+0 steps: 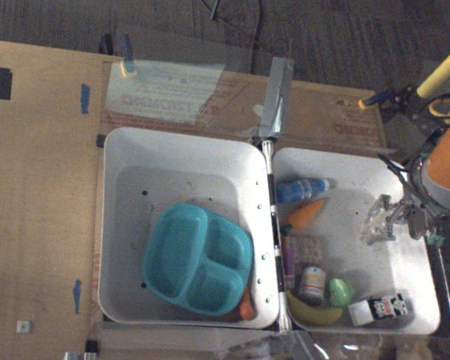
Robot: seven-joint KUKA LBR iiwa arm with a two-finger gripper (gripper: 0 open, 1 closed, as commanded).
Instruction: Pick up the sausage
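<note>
- Sausage: I take it to be the small orange-brown piece wedged against the near right corner of the teal plate in the left bin, half tucked under the plate's rim, so a grasp has little room.
- Gripper: hangs well right of the plate, over the right bin; too blurred to tell whether it is spread or closed, and nothing shows in it.
- Carrot: just right of the plate, an easy lookalike.
</note>
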